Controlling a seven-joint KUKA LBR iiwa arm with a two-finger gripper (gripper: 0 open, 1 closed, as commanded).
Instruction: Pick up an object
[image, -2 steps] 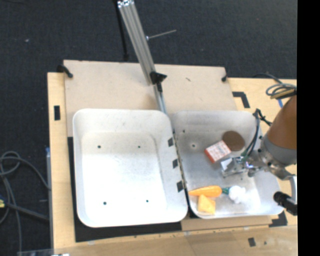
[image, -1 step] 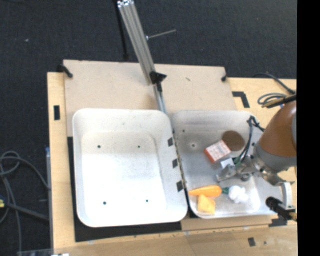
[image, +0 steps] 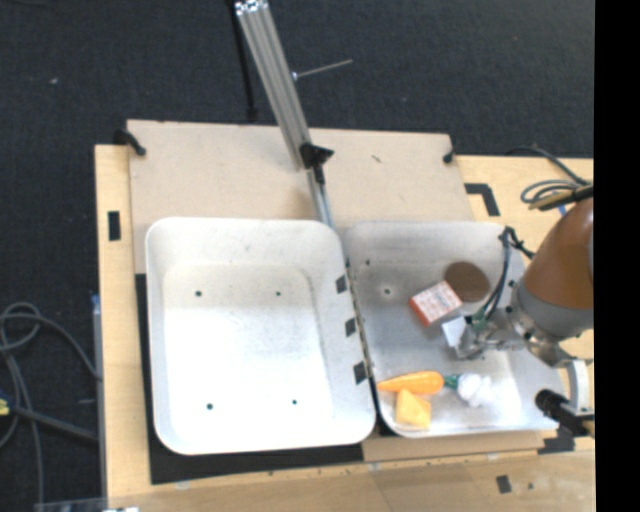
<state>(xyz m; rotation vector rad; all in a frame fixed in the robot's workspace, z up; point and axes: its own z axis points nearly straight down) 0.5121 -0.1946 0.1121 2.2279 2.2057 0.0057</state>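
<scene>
Looking down from the camera view: reaching in from the right, grey arm (image: 556, 272) with its orange band bent low over the right bin (image: 392, 252). Gripper (image: 471, 337) down inside that bin, just beside the lower right corner of a small red-and-white box (image: 437, 302), possibly touching it, though hard to tell at this slant. Open or closed: cannot tell, the tip being too small and blurred. Nothing plainly held.

Lying in the same bin: a brown round disc (image: 466, 281) just above the box, an orange carrot-shaped piece (image: 412, 382) along the near wall, a yellow wedge (image: 413, 409) touching it from below, and a white lump with a green end (image: 476, 389) near the gripper's lower side. Beside it, the left bin (image: 160, 300).

Judging by this: approach done, descent apparently made towards the box or the bare floor beside it. Grasp not confirmed. Left to do: closing on one object, probably the box, then lifting clear of the bin.
</scene>
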